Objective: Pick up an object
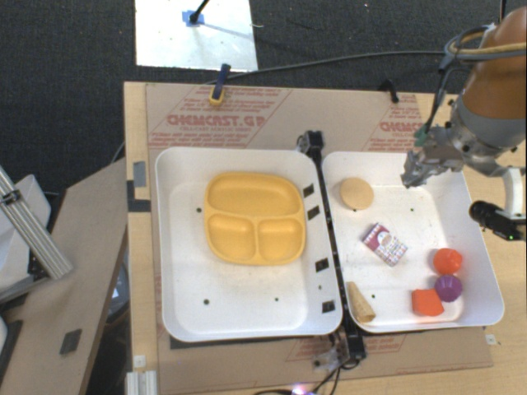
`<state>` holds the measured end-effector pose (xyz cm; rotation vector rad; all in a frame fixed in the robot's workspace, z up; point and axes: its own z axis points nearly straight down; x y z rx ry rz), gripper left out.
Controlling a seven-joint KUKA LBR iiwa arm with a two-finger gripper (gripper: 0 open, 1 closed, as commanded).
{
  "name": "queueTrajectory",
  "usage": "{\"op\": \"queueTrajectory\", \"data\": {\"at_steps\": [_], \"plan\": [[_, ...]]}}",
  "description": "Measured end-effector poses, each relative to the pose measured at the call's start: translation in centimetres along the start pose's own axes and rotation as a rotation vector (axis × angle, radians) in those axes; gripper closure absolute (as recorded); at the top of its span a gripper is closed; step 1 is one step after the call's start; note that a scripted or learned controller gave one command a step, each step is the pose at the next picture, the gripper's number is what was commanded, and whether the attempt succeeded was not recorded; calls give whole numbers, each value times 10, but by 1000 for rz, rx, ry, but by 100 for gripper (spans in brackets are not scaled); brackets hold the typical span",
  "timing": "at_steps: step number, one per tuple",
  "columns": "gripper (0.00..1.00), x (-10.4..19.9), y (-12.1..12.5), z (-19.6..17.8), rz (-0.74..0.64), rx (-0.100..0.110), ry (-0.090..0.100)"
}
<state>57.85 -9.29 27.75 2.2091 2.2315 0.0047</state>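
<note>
The gripper (418, 174) hung over the far edge of the right bin (478, 245), just beside the round biscuit (356, 193); whether it was open or closed could not be told. A descent there risked striking the bin wall or nudging the biscuit aside; the small packet (384, 244) lay near; the arm's upper part was cut off.

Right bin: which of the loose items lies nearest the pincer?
The round tan disc, at the bin's upper left, just left of the pincer. The purple box, orange ball and the rest sit lower.
</note>
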Motion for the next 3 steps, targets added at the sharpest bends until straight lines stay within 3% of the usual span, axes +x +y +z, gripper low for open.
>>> {"op": "queueTrajectory", "data": {"at_steps": [2, 3], "plan": [[100, 114, 15, 12, 0, 1, 0], [100, 169, 35, 34, 0, 2, 1]]}}
